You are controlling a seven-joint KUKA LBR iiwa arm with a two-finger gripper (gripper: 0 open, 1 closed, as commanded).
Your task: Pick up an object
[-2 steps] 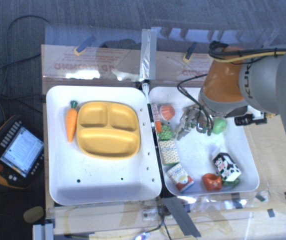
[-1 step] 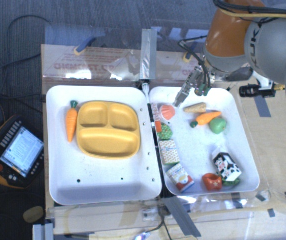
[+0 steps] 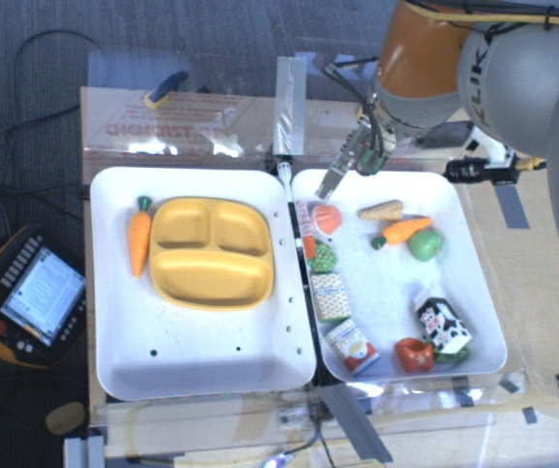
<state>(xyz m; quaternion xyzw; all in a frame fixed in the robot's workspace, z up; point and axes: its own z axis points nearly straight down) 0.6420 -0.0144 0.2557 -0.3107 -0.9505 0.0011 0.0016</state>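
Left white bin: toy carrot lying lengthwise just beside a yellow divided plate. Right white bin: along its left wall a red-and-white piece, a green netted piece, a checked carton, a small carton; further right a bread stick, a second carrot touching a green apple, a cow-print carton beside a red pepper. Gripper poised over the bin's upper left corner, above the red-and-white piece, fingers near together, nothing visibly between them.
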